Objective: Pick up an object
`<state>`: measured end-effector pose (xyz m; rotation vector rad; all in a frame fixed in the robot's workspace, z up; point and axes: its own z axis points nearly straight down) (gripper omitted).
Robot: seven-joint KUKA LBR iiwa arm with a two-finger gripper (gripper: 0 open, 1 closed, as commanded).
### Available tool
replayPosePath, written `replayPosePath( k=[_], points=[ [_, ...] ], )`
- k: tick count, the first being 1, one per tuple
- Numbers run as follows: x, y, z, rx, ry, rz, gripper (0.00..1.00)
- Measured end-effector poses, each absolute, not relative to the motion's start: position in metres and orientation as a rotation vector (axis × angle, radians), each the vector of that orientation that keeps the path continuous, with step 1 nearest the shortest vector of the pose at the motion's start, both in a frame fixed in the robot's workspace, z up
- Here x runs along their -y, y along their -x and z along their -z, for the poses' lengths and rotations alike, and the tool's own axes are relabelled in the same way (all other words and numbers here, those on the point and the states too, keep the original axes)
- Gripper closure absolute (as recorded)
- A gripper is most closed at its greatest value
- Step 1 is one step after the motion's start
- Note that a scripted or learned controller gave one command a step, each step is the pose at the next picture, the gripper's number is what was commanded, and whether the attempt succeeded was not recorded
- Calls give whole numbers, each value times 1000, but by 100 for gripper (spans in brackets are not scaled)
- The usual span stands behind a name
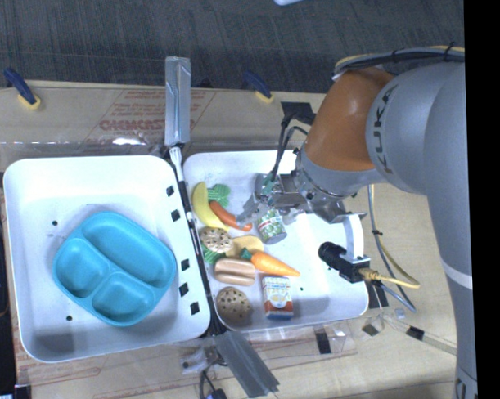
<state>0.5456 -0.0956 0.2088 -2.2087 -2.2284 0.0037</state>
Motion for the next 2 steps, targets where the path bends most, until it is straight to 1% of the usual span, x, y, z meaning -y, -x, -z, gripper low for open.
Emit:
replayPosePath(
  k=[1,2],
  points=[
    [142,-596,-92,2137,2303,-3,0],
    [166,-610,-93,2312,2130,0,0]
  ],
)
